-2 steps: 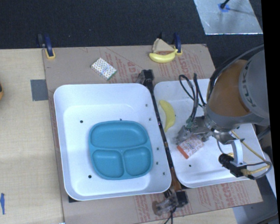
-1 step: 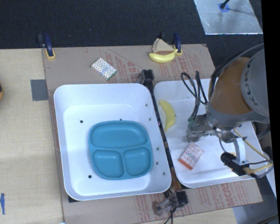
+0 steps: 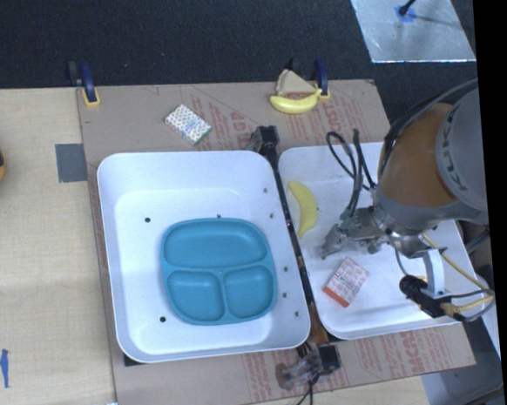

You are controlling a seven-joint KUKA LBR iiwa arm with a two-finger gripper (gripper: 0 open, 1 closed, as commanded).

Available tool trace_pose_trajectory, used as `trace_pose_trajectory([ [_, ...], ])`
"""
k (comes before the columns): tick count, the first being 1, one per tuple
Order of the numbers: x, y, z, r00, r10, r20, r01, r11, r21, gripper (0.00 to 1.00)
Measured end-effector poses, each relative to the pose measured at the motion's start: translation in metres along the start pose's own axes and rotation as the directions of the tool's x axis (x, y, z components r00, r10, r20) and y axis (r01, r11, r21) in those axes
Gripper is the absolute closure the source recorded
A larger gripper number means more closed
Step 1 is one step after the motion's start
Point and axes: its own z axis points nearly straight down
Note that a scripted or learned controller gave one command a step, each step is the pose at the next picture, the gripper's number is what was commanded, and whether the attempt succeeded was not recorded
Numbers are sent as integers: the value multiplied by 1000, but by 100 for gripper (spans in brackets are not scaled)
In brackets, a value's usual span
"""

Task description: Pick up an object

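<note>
In the right bin [image 3: 368, 319] lie a yellow banana [image 3: 304, 205] near the left wall and a small white and red packet [image 3: 346, 282] toward the front. My gripper [image 3: 333, 242] hangs low over this bin, between the banana and the packet, just above the packet's upper left corner. The grey arm with its orange band [image 3: 413, 172] covers the right half of the bin. Nothing shows between the fingers.
The left bin [image 3: 122, 251] holds a blue divided plate [image 3: 217, 269]. Outside the bins, on the cardboard at the back, lie a second banana with a wedge-shaped piece [image 3: 296, 93] and a small patterned packet [image 3: 187, 123]. Black cables [image 3: 346, 159] loop over the right bin's back.
</note>
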Motion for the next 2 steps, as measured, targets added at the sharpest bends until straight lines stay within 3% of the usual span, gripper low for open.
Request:
trace_pose_trajectory([
  [1, 0, -26, 11, 1000, 2, -1, -2, 1000, -1, 0],
  [2, -1, -26, 1, 1000, -1, 0, 1, 1000, 0, 100],
])
